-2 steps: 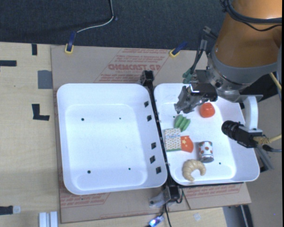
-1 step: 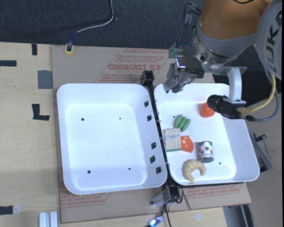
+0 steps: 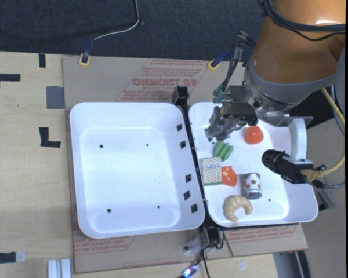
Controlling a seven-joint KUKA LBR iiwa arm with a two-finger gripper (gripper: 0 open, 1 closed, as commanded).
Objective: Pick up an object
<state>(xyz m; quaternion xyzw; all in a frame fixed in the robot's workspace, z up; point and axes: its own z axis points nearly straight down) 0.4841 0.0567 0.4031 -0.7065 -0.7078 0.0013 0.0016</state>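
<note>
Fingers (image 3: 211, 133) of the gripper (image 3: 216, 131) point down into the right bin (image 3: 301, 204), at its upper left part, close to the divider between the two bins. How far apart they stand cannot be told; they are dark and blur into one mass, and nothing can be seen held between them. Just below the tips lies a green piece (image 3: 223, 150), very near them, though whether they touch it is unclear. To the right of the gripper sits a red ball (image 3: 254, 135). Below the green piece lie a patterned block (image 3: 211, 170) and, beside it, a red wedge (image 3: 229, 176). Further right stands a small can (image 3: 252, 185) with red dots, and near the bin's front edge lies a croissant (image 3: 238, 206). Above the gripper rises the arm (image 3: 296, 51), grey with its orange band. The left bin (image 3: 81, 120) sits alongside, both on a cardboard sheet (image 3: 156, 80).
</note>
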